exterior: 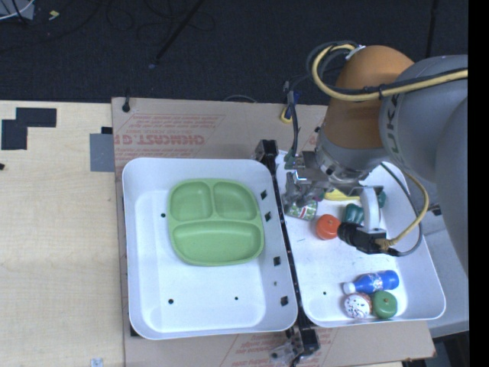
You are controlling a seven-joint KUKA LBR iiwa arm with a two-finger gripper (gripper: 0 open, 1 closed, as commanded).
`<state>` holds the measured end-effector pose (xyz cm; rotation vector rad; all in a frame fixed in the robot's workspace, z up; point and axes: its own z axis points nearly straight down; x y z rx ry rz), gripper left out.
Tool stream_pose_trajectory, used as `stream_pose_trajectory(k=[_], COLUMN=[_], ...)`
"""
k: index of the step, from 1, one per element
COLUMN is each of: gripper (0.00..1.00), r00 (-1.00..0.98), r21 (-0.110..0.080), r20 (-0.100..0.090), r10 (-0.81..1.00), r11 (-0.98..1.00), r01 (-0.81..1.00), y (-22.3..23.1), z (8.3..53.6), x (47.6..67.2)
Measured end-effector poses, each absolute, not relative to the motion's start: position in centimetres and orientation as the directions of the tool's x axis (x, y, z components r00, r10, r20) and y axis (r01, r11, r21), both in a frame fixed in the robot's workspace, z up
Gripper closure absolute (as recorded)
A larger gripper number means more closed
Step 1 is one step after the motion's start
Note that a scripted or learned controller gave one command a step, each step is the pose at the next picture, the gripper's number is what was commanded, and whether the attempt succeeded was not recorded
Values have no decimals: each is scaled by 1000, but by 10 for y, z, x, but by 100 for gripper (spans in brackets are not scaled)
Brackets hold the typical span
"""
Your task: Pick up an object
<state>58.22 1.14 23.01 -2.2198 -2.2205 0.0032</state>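
Note:
My gripper hangs low over the far left part of the right bin, under the grey wrist and orange band. Right below it lies a small green and silver crumpled object, partly hidden by the gripper. An orange ball rests just to the right of that. A yellow item and a teal item lie under the wrist, partly covered. At the bin's near side sit a blue bottle, a white speckled ball and a green disc.
The left bin holds a green divided plate. A black ridge with clips runs between the two bins. A black cable loops from the wrist over the right bin. The arm covers the right bin's far right.

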Motion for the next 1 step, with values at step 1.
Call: stream_pose_trajectory(k=[1], gripper=[100], r00=[0], r21=[-5], r20=[-1], r10=[1000], r11=[0], r01=[1000], y=[10], z=[223], x=[579])
